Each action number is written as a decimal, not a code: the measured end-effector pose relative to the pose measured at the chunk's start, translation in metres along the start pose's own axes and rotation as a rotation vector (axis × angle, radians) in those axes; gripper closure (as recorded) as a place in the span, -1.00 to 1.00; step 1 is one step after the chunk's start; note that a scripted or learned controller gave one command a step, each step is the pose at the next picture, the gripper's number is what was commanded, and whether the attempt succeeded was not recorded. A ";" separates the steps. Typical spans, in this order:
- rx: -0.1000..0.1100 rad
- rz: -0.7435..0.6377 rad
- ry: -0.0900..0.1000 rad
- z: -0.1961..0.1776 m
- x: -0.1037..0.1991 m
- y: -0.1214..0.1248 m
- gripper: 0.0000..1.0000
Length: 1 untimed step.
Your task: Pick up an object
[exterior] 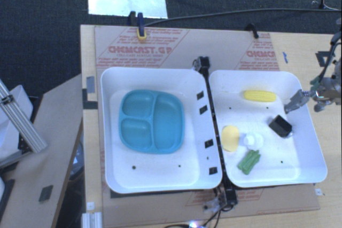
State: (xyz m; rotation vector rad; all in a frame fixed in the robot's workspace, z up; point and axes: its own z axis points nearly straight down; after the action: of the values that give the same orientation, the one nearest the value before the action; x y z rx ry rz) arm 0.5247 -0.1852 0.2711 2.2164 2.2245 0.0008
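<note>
Dark carpet surrounds a wooden bench topped with a clear sheet whose red lettering reads "CHEMCAST GP", repeated partly near the bench's far right corner. Two shallow white bins sit side by side on it. Inside the left bin lies a blue divided plate, roughly central. Along the far edge of the right bin rests a yellow corn cob. A black block lies toward that bin's right edge. Near the divider between the bins sits a pale yellow piece, with a small white object just beside it and a green object closer to the near edge. At the right bin's right edge, the gripper hangs above the black block, apart from it; whether it is spread or closed cannot be told, and nothing shows in its grasp.
</note>
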 end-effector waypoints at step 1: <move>0.004 0.003 0.001 0.062 -0.004 0.001 -1.00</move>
State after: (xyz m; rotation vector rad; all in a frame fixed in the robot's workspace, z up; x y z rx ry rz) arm 0.5262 -0.1896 0.2093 2.2220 2.2245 -0.0026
